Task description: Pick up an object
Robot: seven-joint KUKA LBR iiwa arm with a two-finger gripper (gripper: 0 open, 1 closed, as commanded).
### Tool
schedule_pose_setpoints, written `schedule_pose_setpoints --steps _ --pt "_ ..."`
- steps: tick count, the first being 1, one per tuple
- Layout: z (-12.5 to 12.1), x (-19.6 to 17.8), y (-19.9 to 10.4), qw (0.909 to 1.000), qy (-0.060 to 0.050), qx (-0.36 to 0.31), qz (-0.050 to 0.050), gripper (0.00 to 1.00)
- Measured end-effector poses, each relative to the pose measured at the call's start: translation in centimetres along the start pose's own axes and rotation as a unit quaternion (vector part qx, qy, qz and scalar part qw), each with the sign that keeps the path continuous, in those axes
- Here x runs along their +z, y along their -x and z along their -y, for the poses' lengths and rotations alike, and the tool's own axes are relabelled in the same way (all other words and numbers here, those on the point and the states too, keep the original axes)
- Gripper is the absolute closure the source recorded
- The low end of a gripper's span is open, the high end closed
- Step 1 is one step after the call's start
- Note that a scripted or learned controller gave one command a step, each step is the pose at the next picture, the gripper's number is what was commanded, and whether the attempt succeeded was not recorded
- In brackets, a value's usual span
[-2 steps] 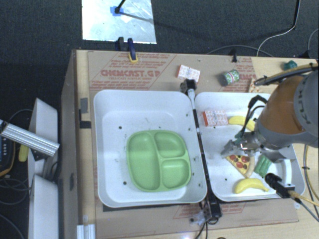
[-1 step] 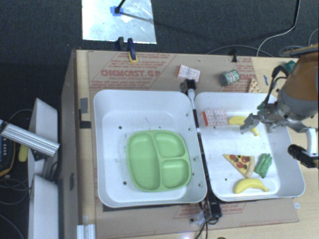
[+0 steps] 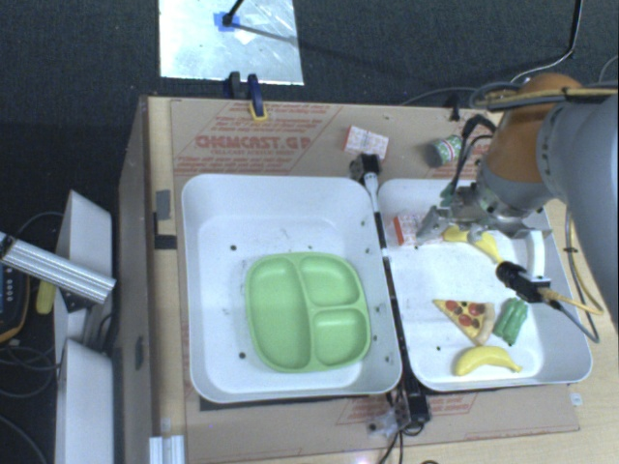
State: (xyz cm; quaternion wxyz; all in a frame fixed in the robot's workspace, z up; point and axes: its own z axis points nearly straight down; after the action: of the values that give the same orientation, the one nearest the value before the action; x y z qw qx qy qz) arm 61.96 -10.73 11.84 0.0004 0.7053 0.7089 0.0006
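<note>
Banana lies lengthwise left-right near the right bin's front; the pincer's grip is unclear.

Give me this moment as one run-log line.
arm: over right bin far end | claw: low beside yellow item | held: nothing seen | pizza slice, banana: untouched

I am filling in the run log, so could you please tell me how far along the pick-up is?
Done: the grey arm has reached into the right white bin, its pincer low at the far side. In hand: nothing visibly gripped; the pincer sits by a yellow banana-shaped toy. Left: grasping and lifting. The toy pizza slice, green pickle-like toy and second yellow banana lie on the bin floor.
</note>
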Motion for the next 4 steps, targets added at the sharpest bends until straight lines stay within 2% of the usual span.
schedule_pose_setpoints --steps 1,2,3,4 --pt "-5.1 2.2 3.9 1.0 0.003 0.0 0.001 0.0" --pt "-2.4 2.5 4.7 0.9999 0.011 0.001 0.001 0.0" --pt "-0.4 2.5 5.0 0.9999 0.012 0.002 0.002 0.0" --pt "1.0 0.6 6.9 1.0 0.001 0.002 0.001 0.0"
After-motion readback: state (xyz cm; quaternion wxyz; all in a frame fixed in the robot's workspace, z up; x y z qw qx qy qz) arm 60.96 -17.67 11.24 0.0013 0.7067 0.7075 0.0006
